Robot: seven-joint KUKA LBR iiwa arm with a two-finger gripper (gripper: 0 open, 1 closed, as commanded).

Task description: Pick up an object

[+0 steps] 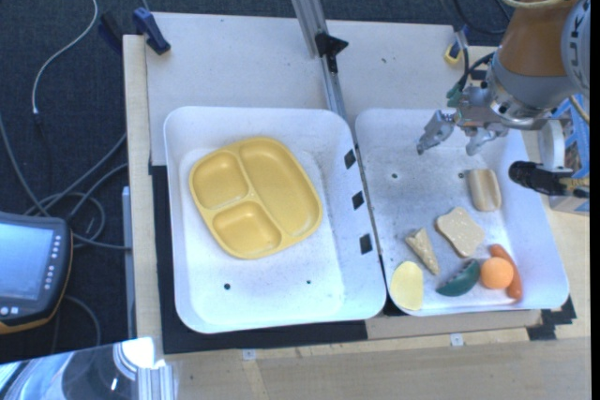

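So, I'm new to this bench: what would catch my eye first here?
The yellow divided tray lying alone in the left bin. Then the toy foods heaped at the right bin's near corner, including an orange, with the open gripper above that bin's far end.

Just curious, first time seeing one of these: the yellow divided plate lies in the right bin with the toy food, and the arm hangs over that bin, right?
Not quite. The camera view shows the yellow divided plate in the left bin, apart from the toy food. The arm does hang over the right bin.
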